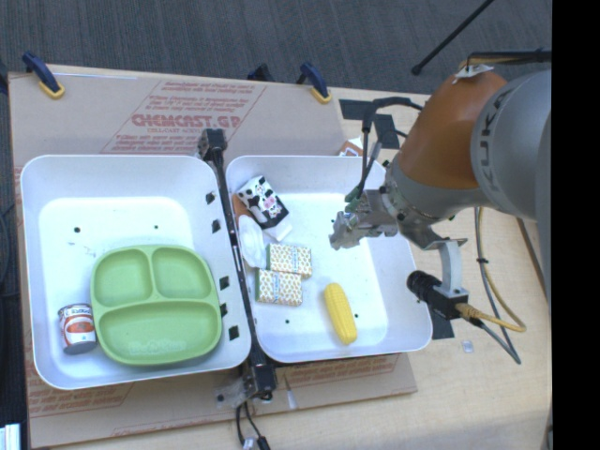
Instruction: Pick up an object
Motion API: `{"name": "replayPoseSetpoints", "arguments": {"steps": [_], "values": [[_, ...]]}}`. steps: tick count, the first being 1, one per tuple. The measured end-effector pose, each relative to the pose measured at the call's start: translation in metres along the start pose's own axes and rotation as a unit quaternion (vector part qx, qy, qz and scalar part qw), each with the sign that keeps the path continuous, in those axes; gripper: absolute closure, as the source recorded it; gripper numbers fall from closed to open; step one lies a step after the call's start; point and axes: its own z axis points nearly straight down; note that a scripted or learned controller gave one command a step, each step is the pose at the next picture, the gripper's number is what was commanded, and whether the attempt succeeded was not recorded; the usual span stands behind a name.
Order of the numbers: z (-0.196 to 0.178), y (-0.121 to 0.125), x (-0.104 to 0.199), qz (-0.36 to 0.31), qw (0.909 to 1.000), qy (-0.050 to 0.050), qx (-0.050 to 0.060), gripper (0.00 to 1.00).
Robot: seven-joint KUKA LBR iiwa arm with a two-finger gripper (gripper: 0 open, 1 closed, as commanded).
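While we judge from one slanted view only, these lines stand.

Hand: our hand [345,232] hangs over the right bin [403,331], near its far right part; we cannot tell whether it is parted or closed, and we see nothing in it.

Objects: the corn cob [340,313] lies near the front, two wafer packs [284,273] near the middle, a cow-print carton [262,202] at the back left.

Left bin: a green divided plate [155,304], a small can [78,327] beside it.

Risk: descending here, we think we would meet bare bin floor; the cob could roll away.

Hidden: the arm covers the bin's right wall; a white thing by the divider is unclear.
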Motion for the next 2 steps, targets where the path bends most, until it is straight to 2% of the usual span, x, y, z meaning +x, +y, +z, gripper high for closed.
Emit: {"name": "replayPoseSetpoints", "arguments": {"steps": [1,2], "values": [[0.035,0.055,-0.009,-0.002,1.0000,0.000,0.001,1.00],[0.034,0.092,0.015,-0.001,1.0000,0.000,0.000,1.00]]}}
